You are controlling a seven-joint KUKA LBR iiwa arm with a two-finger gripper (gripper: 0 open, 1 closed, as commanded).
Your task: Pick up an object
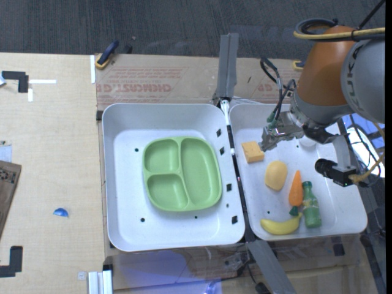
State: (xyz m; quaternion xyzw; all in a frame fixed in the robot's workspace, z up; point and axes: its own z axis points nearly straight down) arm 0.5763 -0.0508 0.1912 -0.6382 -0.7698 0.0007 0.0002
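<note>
One tan cheese wedge (252, 152), squarish, just beside gripper (267, 141)

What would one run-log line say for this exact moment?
phase: approach | end effector: above cheese block, right bin | held: nothing seen | left bin: green tray

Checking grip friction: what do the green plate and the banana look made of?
The green plate looks like moulded plastic, smooth and matte, one even colour with rounded dividers. The banana looks like toy plastic, probably: uniformly yellow with a slight sheen.
</note>
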